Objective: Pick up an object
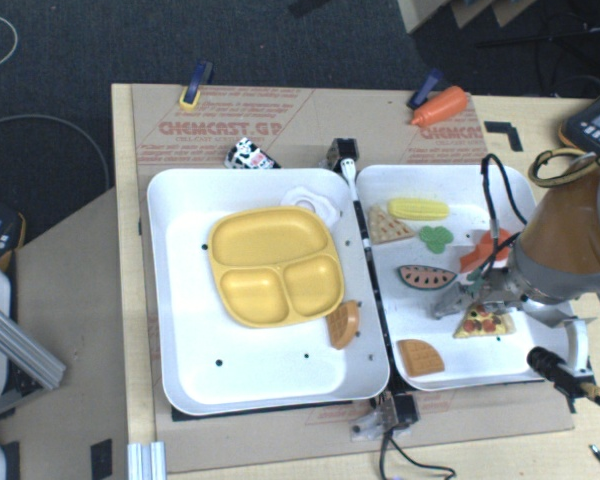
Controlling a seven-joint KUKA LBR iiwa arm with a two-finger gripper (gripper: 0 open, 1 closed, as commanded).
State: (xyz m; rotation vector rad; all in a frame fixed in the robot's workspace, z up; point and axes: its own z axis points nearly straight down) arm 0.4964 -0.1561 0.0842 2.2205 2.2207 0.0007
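The grey arm (pixel 570 248) reaches in from the right, bent low over the right bin (pixel 400 183), its wrist angled down and to the left. The gripper (pixel 467 303) sits close to the bin floor, in the middle right of that bin. Whether it is open or closed cannot be told from here, and nothing can be seen held in it.

Just below the gripper, touching or nearly so, lies a pizza slice (pixel 483 321). Just to its left is a watermelon slice (pixel 426 276). An orange-red piece (pixel 480 252) lies just above it, partly behind a black cable. Further up and left are a green piece (pixel 436 237), a corn cob (pixel 418 208) and a tan wedge (pixel 387 228). Below and left of the gripper, near the bin's front edge, is a brown bread piece (pixel 420 356).

The left bin (pixel 180 298) is well to the gripper's left. It holds a yellow divided plate (pixel 277 265), with a croissant-like piece (pixel 344 323) at the plate's lower right corner.

On the surface (pixel 140 148) behind the bins lie a carrot (pixel 441 106) and a small black-and-white toy (pixel 250 155).
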